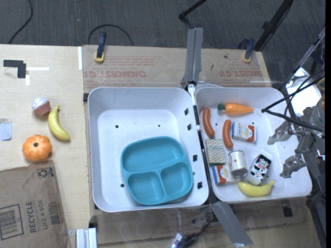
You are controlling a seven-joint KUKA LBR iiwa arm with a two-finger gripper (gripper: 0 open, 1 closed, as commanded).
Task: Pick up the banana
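Two white bins are seen side by side on the bench. In the left bin (pixel 103 138) a blue tray (pixel 156 169) with three parts is laid, toward the near side.

The right bin (pixel 269 99) is filled with many small things. A banana (pixel 255 189) is laid at the near edge of this bin, flat on its side. Just behind it a can (pixel 237 162) and a small cow carton (pixel 260 168) are set. Two sausages (pixel 208 123) are laid toward the far left of the bin, and a carrot (pixel 237 108) is placed at the far side. A small juice box (pixel 243 132) is seen beside the sausages.

The gripper (pixel 286 151) is seen at the right side of the right bin, above the white floor. Its two fingers are spread apart, and nothing is held between them. It is near the banana but not touching it.

On the wood at the left, a second banana (pixel 57 124), a cupcake (pixel 41 107) and a small pumpkin (pixel 37 148) are laid.
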